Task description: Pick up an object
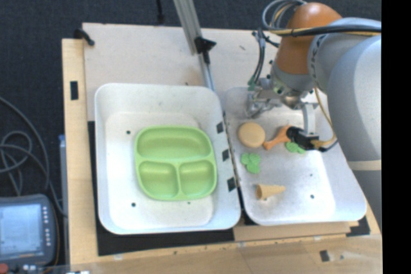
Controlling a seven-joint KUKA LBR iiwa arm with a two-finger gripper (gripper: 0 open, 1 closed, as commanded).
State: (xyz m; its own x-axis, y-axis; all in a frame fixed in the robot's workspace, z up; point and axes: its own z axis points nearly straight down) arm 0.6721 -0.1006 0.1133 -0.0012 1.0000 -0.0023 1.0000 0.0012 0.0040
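Camera view: I see pale wood desk (76, 157) on dark carpet (38, 3), cables and grey monitor (24, 231) at left. Left bin (115, 106) holds green divided tray (174, 162). Right bin (321, 192) holds tan bun (251, 135), orange carrot (277, 138), green leafy piece (250, 163), cone (270, 190). Gripper (260, 102) low over right bin's far corner, just beside bun; grip state: I cannot tell.

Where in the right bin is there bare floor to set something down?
Bare floor lies along the near edge of the right bin, right of the cone. Crowded: the far left, where the bun, carrot, green pieces and gripper cluster. The green tray fills much of the left bin.
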